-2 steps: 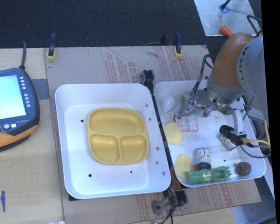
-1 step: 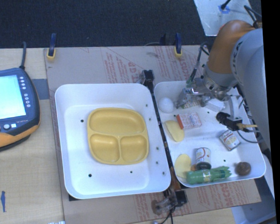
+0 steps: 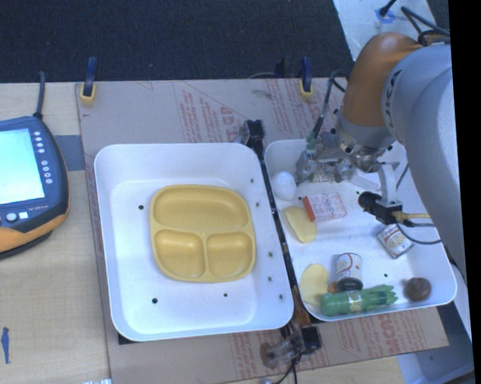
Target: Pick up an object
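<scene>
The pincer (image 3: 327, 163), its finger state impossible to tell, hangs low at the far end of the right bin (image 3: 445, 292), seemingly just above the red-and-white packet (image 3: 327, 206), so the reach is underway and a descent and closing come next.

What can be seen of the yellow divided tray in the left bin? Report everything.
The yellow divided tray lies flat, open side up, near the middle of the left white bin. It looks like matte moulded plastic, pale mustard yellow, with rounded corners. Raised ridges split it into three compartments: one long one across the far side and two smaller ones side by side on the near side. All three look bare. It rests on the bin's floor, apart from the walls, and the gripper is over the other bin.
</scene>
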`<act>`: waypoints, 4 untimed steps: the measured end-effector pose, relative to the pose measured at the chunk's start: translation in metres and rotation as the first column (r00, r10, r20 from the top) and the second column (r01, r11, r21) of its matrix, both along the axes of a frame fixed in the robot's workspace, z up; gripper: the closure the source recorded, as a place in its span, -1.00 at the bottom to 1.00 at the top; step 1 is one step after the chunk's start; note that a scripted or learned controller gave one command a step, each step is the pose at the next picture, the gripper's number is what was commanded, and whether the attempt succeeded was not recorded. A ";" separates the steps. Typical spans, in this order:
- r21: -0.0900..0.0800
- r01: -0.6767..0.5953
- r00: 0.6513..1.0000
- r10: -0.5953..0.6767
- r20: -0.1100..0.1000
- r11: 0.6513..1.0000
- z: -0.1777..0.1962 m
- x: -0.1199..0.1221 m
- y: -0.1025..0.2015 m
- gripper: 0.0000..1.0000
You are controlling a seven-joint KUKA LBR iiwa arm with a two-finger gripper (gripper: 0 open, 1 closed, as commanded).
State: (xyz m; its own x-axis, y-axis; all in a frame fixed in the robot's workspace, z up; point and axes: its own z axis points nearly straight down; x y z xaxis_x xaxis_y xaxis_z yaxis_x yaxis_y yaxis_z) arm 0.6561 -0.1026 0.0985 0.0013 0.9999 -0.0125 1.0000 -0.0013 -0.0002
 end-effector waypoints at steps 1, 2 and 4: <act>0.012 -0.003 1.000 0.003 -0.001 1.000 -0.006 0.000 -0.017 -1.00; 0.013 -0.005 1.000 0.005 -0.001 1.000 0.071 0.001 -0.001 -1.00; 0.014 -0.005 1.000 0.005 -0.001 1.000 0.094 -0.025 0.030 -1.00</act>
